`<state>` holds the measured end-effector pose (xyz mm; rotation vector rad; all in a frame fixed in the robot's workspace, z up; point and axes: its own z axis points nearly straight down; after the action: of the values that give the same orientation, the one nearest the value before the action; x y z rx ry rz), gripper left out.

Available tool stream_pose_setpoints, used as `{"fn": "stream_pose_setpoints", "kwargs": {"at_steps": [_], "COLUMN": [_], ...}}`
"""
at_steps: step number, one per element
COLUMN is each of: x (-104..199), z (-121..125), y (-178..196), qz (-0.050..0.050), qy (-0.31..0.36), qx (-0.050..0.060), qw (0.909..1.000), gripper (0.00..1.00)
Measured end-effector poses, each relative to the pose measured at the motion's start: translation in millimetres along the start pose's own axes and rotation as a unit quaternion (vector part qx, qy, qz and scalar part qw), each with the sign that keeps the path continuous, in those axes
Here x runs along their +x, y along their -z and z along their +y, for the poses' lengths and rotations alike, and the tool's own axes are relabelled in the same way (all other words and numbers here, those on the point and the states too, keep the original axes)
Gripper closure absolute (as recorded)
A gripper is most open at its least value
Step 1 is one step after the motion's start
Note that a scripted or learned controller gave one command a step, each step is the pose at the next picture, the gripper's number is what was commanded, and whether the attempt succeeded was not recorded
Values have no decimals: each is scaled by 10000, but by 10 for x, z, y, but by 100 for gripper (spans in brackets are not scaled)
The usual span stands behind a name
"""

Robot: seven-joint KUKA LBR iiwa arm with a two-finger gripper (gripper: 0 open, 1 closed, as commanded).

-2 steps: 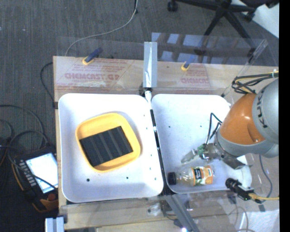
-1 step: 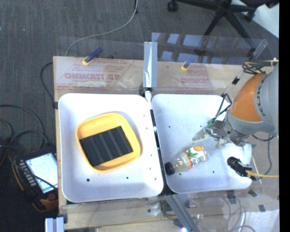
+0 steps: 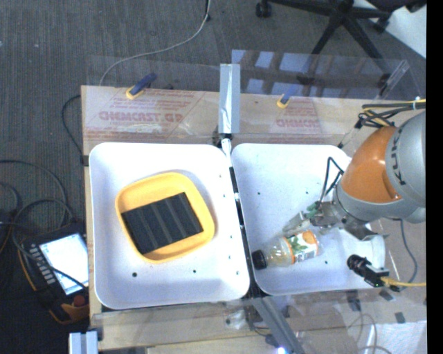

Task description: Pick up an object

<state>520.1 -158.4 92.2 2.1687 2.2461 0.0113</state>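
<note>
Left bin [image 3: 104, 207]: holding a yellow dish [image 3: 165, 216] with a dark ribbed insert [image 3: 166, 222] lying in it, the dish sitting tilted near the middle of the bin.
Right bin [image 3: 277, 180]: holding a small bottle [image 3: 287, 251] lying on its side near the front wall, its dark cap [image 3: 258, 259] pointing toward the left bin and an orange-and-green label showing on its body.
Gripper [image 3: 311, 216]: reaching down into the right bin from the right, its tip hanging just above and behind the bottle; something pale and see-through seems to be sitting at the tip, but the view is too blurred there to say what it is.
Gripper fingers: I cannot tell whether they are standing apart or together, and nothing is plainly showing between them.
Arm [image 3: 377, 176]: its orange band and grey body are covering the right bin's far right corner.
Open room: the back half of the right bin is lying bare, and white floor is showing all round the dish in the left bin.
Edges: the two bins are touching along the middle divide, and the bottle's cap is lying close to that divide.
Around the bench: clamps [image 3: 140, 86] are sitting at the back edge, a tablet [image 3: 59, 259] is lying on the floor to the left, and a chair base [image 3: 332, 21] is standing behind.
</note>
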Motion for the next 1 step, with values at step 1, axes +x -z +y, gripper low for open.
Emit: {"fn": "stream_pose_setpoints", "kwargs": {"at_steps": [1], "x": [15], "z": [18], "y": [105], "qz": [17], "qy": [5], "qx": [-10], "qw": [10000], "gripper": [100]}}
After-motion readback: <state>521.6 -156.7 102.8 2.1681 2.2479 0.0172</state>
